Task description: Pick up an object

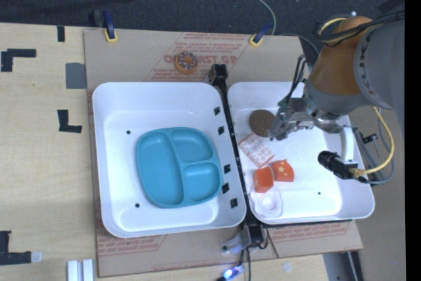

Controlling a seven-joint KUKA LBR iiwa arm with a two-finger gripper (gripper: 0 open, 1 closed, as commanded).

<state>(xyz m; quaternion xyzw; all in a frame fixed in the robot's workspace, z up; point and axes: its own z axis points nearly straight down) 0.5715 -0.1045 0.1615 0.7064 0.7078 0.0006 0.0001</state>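
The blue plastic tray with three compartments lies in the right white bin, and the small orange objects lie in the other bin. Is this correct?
Not quite. The camera view shows the blue plastic tray with three compartments in the left white bin. The small orange objects lie in the other bin, the right white bin.

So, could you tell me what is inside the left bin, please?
The left bin holds only a blue divided plate, lying flat with three bare compartments. Whatever might sit beneath the plate is covered, so that cannot be seen.
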